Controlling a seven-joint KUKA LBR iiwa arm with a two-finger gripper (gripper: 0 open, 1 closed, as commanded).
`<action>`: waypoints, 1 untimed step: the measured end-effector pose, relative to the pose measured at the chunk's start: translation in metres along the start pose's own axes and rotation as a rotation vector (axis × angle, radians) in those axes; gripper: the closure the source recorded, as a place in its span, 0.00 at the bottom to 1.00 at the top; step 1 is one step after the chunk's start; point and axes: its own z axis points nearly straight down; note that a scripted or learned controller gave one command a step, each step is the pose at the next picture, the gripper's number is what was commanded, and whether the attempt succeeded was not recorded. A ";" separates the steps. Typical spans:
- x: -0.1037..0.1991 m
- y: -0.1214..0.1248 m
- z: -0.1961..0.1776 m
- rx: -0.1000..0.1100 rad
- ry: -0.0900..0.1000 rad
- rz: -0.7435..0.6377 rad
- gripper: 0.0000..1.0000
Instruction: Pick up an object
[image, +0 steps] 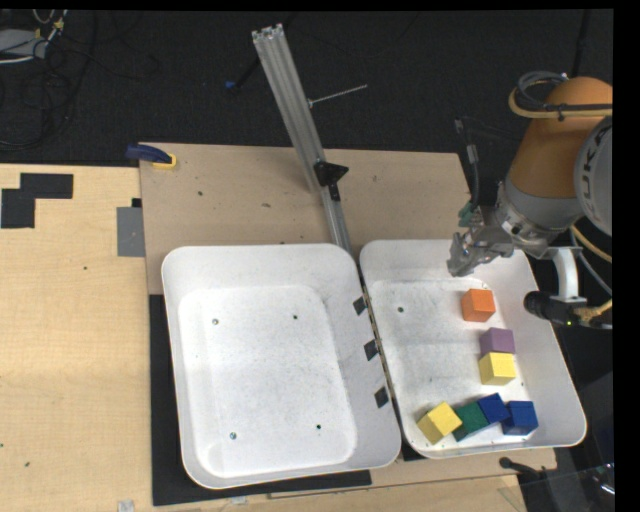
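The right bin (420, 330) holds several small blocks. An orange block (479, 304) lies in its upper right part. Below it sit a purple block (497, 340) and a yellow block (498, 368), touching. Along the near edge lie another yellow block (438, 422), a green block (468, 417) and two blue blocks (493, 408) (521, 416). My gripper (462, 262) hangs over the bin's far edge, up and left of the orange block and apart from it. Nothing shows between its fingers.
The left bin (190, 280) sits beside the right one, joined by black clips (368, 348). A grey metal rail (300, 120) slants from the back toward the gap between the bins. Black cables (570, 310) hang off the arm at the right.
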 end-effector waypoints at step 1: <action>0.004 0.000 -0.044 0.001 0.001 -0.005 1.00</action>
